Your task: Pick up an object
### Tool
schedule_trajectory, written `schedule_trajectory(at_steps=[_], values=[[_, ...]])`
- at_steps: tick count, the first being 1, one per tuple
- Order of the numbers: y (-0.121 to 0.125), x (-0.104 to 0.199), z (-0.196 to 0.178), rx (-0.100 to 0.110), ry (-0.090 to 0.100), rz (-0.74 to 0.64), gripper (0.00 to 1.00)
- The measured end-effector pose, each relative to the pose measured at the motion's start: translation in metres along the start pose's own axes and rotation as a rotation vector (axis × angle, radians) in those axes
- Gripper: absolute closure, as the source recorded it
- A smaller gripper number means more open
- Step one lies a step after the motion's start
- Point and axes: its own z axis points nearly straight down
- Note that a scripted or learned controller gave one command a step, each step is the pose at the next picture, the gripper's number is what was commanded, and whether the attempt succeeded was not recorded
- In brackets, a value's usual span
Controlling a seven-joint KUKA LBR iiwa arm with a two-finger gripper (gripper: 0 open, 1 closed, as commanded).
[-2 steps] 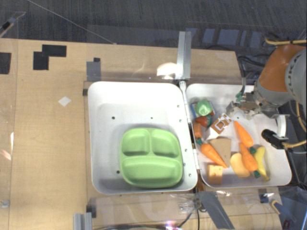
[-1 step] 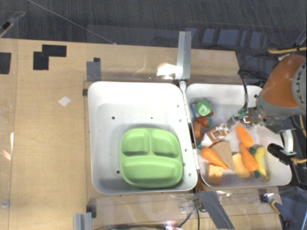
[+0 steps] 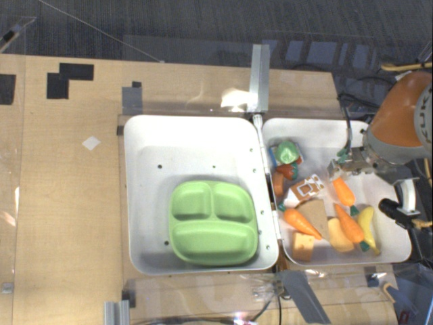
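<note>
My gripper [image 3: 346, 163] hangs over the upper right part of the right bin [image 3: 318, 128], just above a small orange carrot [image 3: 344, 191]. Nothing shows in its grasp. Toy food crowds that bin: a green vegetable [image 3: 287, 153] with a red piece [image 3: 288, 171] under it, a printed orange-and-white packet [image 3: 308, 188], a tan bread slice [image 3: 315, 214], a carrot [image 3: 300, 221] at lower left, another carrot [image 3: 350, 226], a yellow banana [image 3: 367, 227], a pale yellow chunk [image 3: 338, 237] and an orange cheese block [image 3: 303, 248].
A green divided plate [image 3: 213, 222] lies in the lower half of the left bin [image 3: 155, 141]. The grey arm with its orange band [image 3: 404, 114] comes in from the right over the right bin's far edge. A metal post [image 3: 260, 80] stands behind the divider.
</note>
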Motion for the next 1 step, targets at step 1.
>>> schedule_trajectory(at_steps=[1], values=[[0.0468,0.1187,-0.1173,0.02,0.002,0.179,1.0]])
